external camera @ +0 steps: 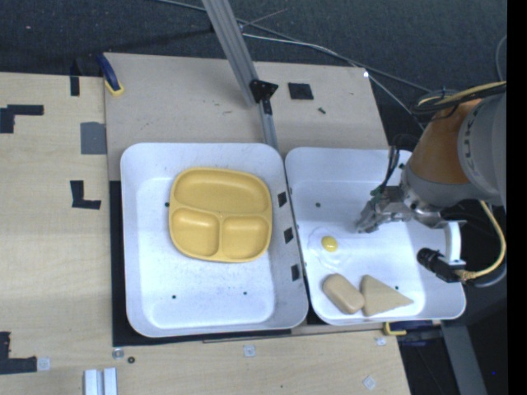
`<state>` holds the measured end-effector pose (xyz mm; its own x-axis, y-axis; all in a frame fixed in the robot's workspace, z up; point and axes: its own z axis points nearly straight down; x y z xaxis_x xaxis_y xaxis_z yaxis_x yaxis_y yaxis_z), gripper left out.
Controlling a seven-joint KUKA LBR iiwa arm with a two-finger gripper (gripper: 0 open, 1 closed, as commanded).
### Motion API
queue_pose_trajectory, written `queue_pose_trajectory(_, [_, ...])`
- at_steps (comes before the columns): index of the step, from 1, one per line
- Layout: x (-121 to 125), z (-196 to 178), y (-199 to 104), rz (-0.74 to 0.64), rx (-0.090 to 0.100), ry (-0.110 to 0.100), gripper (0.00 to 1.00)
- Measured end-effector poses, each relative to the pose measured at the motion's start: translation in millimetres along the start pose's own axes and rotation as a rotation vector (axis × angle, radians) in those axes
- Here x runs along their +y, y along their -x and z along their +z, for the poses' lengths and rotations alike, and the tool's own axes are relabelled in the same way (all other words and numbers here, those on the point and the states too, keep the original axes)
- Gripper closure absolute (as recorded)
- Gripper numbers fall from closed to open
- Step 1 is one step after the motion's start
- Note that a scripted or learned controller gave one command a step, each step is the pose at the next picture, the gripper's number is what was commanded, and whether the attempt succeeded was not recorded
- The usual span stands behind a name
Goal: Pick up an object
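Hanging over the upper middle of the right shallow white bin (375,161), with the two-finger gripper (370,219) low near the bin floor and nothing visibly between its parts; whether spread or closed cannot be told from this angle.

Closest candidate: small round yellow ball-like piece (329,243), lying on the bin floor just below and to the left of the gripper, near but apart from it. Looks light, hard and smooth, so probably prone to rolling or squirting out; best pinched across its widest part, straight from above.

Further toward the bin's near edge: tan rounded bread-roll-shaped piece (342,293) and, touching or almost touching it on the right, tan wedge-shaped piece (382,295). Both appear light, possibly foam or soft plastic, likely forgiving under squeeze; roll best taken across its short width, wedge across its flat sides, away from the thin tip.

Sitting in the left shallow white bin (136,245), well apart from the gripper: yellow plastic three-compartment plate (221,214), stiff, wide and flat, graspable only at a rim.
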<state>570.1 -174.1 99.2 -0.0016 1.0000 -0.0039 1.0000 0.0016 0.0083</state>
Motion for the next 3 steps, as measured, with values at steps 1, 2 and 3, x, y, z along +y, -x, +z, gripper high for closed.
queue_pose_trajectory(1, [2.6, -46.9, -4.4, 0.000, 0.003, -0.005, 1.00])
queue_pose_trajectory(2, [-4.9, -102.5, -8.6, 0.000, 0.003, -0.004, 1.00])
queue_pose_trajectory(3, [-11.4, -162.3, -7.8, 0.000, 0.003, -0.004, 1.00])
